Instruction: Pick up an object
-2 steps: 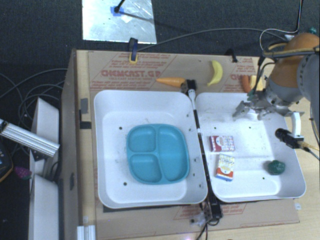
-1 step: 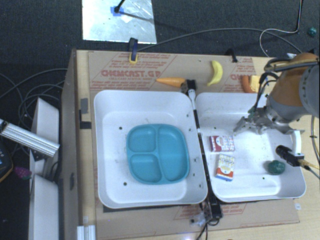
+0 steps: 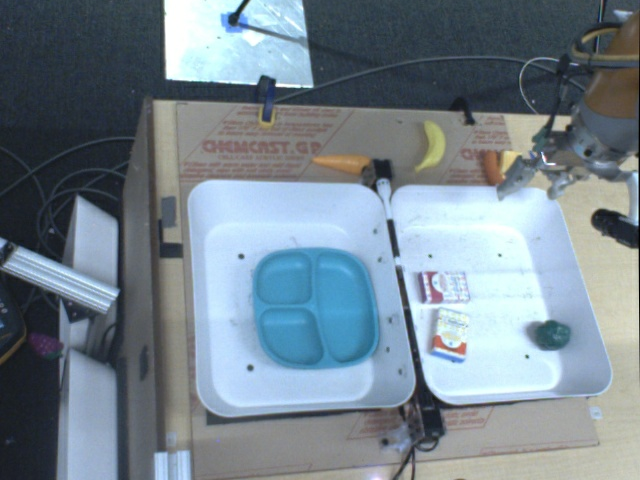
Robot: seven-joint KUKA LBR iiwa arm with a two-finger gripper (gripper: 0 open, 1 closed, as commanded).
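Objects in right bin (image 3: 590,363): two small boxes (image 3: 443,287), one green lump (image 3: 550,335), claw (image 3: 531,177) spread, holding nothing

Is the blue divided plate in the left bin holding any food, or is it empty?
Empty. The blue plate lies flat in the left bin, and all three of its compartments show only bare blue surface.

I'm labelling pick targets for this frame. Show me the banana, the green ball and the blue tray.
banana (image 3: 432,145), camera view, middle of its curved yellow body.
green ball (image 3: 551,335), camera view, centre of its top.
blue tray (image 3: 287,278), camera view, floor of its upper-left compartment.
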